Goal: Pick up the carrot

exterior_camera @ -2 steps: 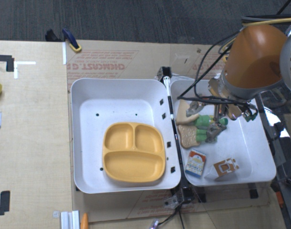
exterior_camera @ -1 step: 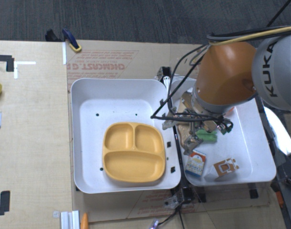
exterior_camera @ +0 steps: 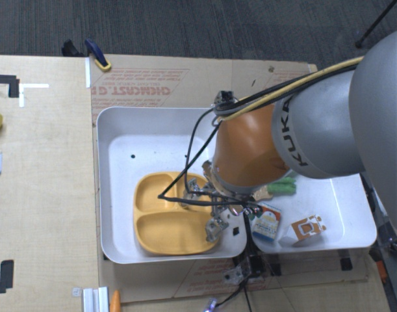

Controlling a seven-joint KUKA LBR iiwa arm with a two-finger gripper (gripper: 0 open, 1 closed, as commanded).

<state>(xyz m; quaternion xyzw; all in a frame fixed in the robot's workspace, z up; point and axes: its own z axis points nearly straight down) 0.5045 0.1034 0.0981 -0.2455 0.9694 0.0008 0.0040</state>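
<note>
below: one tray (exterior_camera: 160,225) (two compartments)

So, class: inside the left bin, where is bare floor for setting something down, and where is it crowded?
Bare floor lies in the left bin between its far wall and the yellow tray, and along its left wall. The near right corner is crowded, where the tool hangs over the tray.

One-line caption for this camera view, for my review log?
KUKA arm reaches from the right, gripper low over a yellow divided tray in the left white bin.
</note>
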